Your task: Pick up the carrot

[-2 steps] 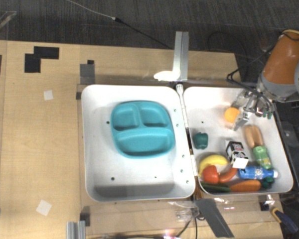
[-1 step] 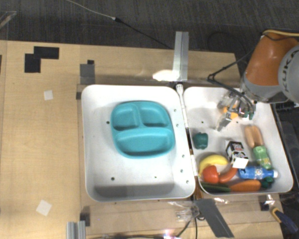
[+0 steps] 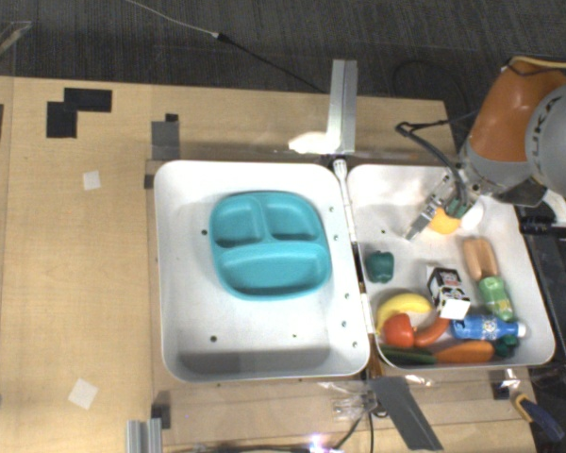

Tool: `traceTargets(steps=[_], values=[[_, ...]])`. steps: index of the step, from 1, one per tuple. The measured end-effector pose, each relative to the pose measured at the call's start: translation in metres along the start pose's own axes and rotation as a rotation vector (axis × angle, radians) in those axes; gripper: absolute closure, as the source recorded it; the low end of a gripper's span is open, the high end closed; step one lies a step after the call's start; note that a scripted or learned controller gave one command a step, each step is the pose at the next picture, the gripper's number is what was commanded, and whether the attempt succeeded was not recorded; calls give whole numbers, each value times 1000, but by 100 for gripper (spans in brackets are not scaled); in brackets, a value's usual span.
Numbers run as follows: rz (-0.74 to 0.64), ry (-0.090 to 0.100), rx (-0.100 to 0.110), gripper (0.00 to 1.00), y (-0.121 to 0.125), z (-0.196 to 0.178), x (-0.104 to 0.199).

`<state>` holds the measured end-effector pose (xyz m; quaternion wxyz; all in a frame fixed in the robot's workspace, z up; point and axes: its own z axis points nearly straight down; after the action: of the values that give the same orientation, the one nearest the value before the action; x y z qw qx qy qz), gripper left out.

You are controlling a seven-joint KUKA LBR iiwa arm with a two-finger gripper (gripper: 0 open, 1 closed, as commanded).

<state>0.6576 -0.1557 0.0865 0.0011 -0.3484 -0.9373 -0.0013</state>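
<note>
Jaws (image 3: 432, 213) apparently open beside yellow toy (image 3: 444, 221) near bin's far edge; carrot (image 3: 465, 352) crowded at near edge, risking wrong grab.

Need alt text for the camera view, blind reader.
The grey arm's end effector hovers in the right white bin near a small yellow object, apart from the orange carrot lying among toy foods at the bin's near edge. A teal divided plate sits in the left white bin.
</note>
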Motion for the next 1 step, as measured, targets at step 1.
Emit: traceTargets(steps=[1], values=[[255, 5, 0, 0, -7, 1, -13]])
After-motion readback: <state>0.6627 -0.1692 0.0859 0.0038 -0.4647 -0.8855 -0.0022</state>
